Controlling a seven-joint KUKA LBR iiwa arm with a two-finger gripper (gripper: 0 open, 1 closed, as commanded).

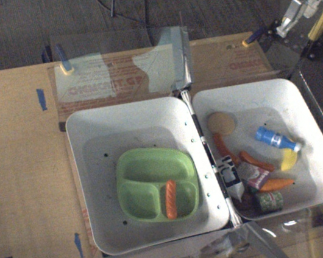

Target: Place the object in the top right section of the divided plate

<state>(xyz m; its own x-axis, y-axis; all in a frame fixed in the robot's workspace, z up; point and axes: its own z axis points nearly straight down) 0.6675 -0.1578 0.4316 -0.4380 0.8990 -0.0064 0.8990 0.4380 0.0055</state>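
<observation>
The pincer hangs at the far right corner of the counter, beyond the rim of the right bin and well apart from everything in it; from here it cannot be told whether it is clenched or released. Little of the arm is in sight, entering at a slant from the upper right edge. In the right bin lie a tan round biscuit, a blue bottle, a yellow banana, an orange carrot and a small green can. The left bin holds the green divided plate, and an orange sausage lies in the plate's lower right section, lengthwise, touching nothing else.
</observation>
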